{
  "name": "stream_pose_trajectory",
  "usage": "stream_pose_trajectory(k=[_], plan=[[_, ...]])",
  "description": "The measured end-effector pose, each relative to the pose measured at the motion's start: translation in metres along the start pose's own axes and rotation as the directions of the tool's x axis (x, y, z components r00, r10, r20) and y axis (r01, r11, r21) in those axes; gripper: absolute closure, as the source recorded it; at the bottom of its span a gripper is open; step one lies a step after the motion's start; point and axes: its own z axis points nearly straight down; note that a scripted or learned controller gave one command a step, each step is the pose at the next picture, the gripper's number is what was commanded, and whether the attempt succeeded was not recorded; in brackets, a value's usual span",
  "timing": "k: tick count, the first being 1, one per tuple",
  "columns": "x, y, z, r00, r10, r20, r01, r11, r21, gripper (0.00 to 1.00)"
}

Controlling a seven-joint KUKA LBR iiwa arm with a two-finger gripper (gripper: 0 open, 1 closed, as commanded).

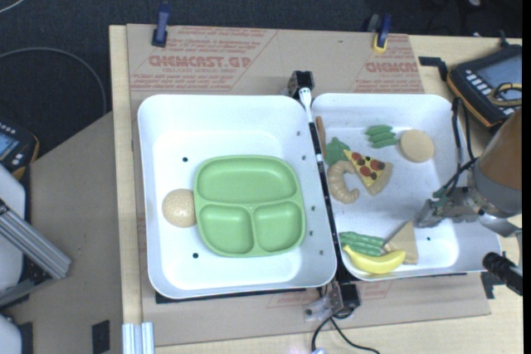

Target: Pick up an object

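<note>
Hand [431, 210] low in right white bin [440, 108], finger state unreadable. Tan wedge-shaped toy [403, 243] lies just beside; yellow banana [375, 261] crowds it — closing could miss, or nudge the wedge away.

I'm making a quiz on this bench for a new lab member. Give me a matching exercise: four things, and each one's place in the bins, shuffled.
Things:
1. green tray
2. banana
3. pizza slice
4. gripper

Places:
A. front edge of the right bin
B. right side of the right bin, low over its floor
C. middle of the left bin
D. middle of the right bin, beside a shrimp

Pairs: 1-C, 2-A, 3-D, 4-B
</note>
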Motion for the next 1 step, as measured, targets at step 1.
stream_pose_trajectory(k=[1], plan=[[0.0063,-0.0001,0.0,1.0,0.0,-0.002,0.0,1.0,0.002,1.0]])
